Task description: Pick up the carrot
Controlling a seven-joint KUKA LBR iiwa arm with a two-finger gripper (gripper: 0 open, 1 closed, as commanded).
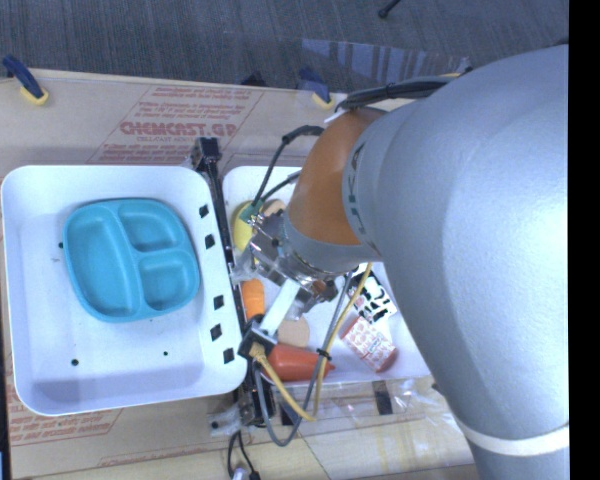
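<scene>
In the right bin [242, 180], an orange carrot-like piece [251, 298] lies against the left wall. My gripper [265, 271] hangs low over the bin's left side, right above and touching or nearly touching that orange piece. The wrist and the big grey arm hide most of the bin. A longer red-orange thing [298, 364] lies at the bin's front edge, below the gripper.
The left bin [20, 268] holds a blue divided plate [130, 258]. In the right bin a yellow thing [244, 224] sits behind the gripper, a pale round thing [294, 331] and a red-and-white packet [368, 340] in front. Black clips line the wall between the bins.
</scene>
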